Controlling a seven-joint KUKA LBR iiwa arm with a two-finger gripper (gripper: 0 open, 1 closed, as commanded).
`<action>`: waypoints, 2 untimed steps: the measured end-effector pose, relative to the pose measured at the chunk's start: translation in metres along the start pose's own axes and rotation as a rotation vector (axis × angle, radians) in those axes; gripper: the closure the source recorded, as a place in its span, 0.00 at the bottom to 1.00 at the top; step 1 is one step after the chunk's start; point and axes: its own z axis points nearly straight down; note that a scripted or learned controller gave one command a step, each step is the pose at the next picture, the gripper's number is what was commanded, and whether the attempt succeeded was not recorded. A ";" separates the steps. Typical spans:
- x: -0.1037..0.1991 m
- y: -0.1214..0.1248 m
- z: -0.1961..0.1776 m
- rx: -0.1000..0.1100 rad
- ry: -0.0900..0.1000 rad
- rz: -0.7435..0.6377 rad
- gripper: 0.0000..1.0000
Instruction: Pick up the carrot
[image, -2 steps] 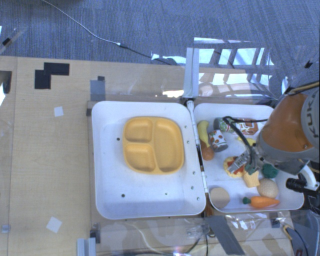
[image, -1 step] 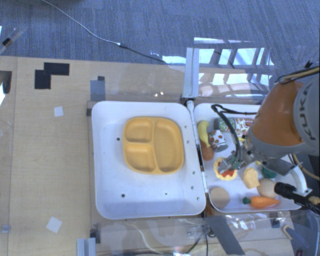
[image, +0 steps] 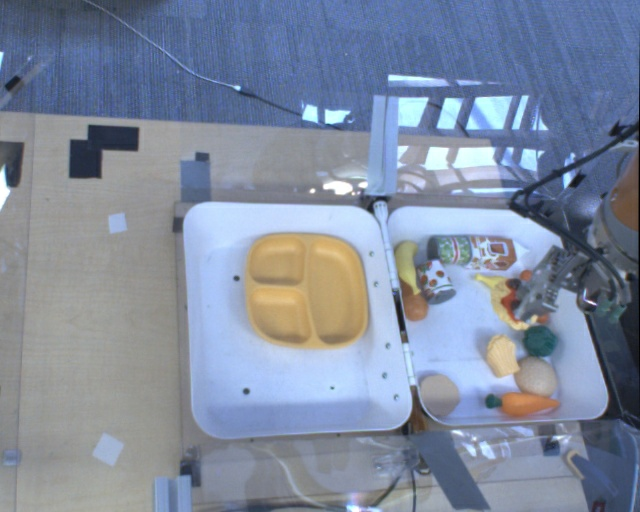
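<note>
The carrot (image: 527, 404), orange with a small green top, lies flat near the front right corner of the right bin (image: 455, 335). My gripper (image: 527, 299) hangs over the bin's right side, well behind the carrot, above a yellow and red toy (image: 500, 288). A green broccoli-like piece (image: 541, 340) and a beige round item (image: 536, 377) sit between the gripper and the carrot.
A yellow divided plate (image: 305, 290) rests in the left bin (image: 220, 380). The right bin also holds a banana (image: 404, 264), a small can (image: 436, 282), a lying labelled bottle (image: 472, 251), a yellow wedge (image: 502, 355) and a beige disc (image: 438, 393).
</note>
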 end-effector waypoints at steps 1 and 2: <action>-0.003 -0.009 0.004 0.001 0.004 0.019 1.00; -0.033 -0.080 0.166 0.003 0.001 -0.212 1.00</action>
